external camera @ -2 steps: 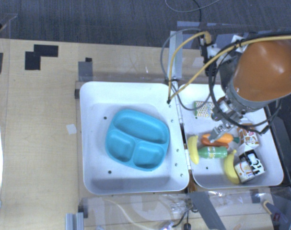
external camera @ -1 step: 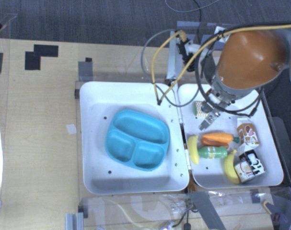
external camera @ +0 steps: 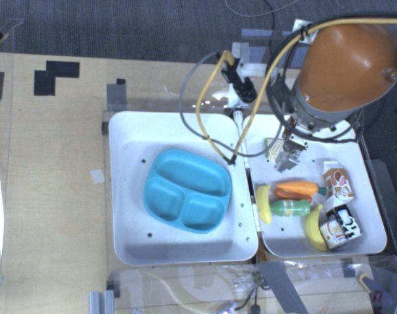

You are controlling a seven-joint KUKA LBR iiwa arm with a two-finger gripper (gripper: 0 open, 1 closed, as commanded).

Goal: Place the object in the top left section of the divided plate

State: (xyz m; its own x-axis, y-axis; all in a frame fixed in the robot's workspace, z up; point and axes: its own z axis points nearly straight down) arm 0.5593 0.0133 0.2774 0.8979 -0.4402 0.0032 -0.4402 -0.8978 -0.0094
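Observation:
The blue divided plate (external camera: 187, 190) lies in the left bin (external camera: 129, 241), with one long section along its upper side and two smaller ones along its lower side. All three sections look bare. My gripper (external camera: 287, 159) hangs over the right bin (external camera: 375, 241), under the orange band of the arm. It is just above and left of an orange carrot (external camera: 295, 190). Below the carrot lie a green bottle (external camera: 291, 208) and a yellow banana (external camera: 314, 229). Nothing can be seen held in the gripper.
The right bin also holds a brown-and-white carton (external camera: 337, 182), a black-and-white carton (external camera: 343, 226), a yellow piece (external camera: 262, 205) at its left wall and a small speckled packet (external camera: 273, 149) beside the gripper. Cables (external camera: 208, 120) loop over the bins' far edge.

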